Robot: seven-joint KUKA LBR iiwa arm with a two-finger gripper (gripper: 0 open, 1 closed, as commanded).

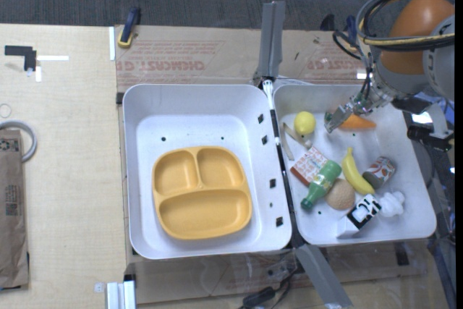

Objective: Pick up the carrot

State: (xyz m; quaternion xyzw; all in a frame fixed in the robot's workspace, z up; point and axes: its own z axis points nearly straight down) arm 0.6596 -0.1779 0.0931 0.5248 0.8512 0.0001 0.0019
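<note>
The table carries two shallow white bins side by side. The left bin holds a yellow divided plate, lying flat near its centre. The right bin holds the loose items. The arm reaches in from the right, its end effector low over the far part of the right bin — whether it is released or clenched cannot be told. The carrot lies on the bin floor just beside the end effector, on its right. Smaller items, nearer the camera: a green bottle, a banana, a lemon — all apart from the carrot.
</note>
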